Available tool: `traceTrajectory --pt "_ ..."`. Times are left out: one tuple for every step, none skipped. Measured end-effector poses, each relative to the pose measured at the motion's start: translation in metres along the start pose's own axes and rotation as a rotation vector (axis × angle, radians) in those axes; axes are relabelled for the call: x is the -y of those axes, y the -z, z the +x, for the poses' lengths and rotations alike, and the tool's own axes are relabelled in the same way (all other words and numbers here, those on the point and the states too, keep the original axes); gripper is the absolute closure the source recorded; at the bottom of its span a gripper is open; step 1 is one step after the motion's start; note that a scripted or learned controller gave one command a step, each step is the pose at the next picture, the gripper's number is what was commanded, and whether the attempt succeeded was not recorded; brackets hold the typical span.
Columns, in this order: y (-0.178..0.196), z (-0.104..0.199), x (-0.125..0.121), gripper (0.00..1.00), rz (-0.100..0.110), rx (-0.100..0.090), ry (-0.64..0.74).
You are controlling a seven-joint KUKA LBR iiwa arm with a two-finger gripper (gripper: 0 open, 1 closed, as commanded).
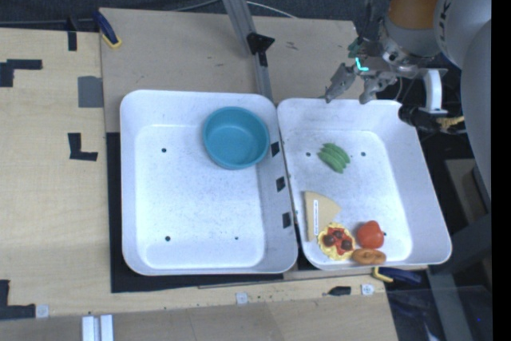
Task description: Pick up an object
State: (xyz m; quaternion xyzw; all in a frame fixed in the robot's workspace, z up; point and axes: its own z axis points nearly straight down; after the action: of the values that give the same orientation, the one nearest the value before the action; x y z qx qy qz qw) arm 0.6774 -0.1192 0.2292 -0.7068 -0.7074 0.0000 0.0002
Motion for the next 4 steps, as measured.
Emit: traceTrajectory --pt "0.0 0.0 0.0 0.0 0.0 0.0 0.0" --pt "-0.051 -0.007 0.008 0.0 0.004 0.0 -0.001" --pt "-0.098 -0.005 0.005 0.0 0.005 0.0 0.0" --pt "-0.142 -0.005 0.005 0.0 0.001 0.001 0.0"
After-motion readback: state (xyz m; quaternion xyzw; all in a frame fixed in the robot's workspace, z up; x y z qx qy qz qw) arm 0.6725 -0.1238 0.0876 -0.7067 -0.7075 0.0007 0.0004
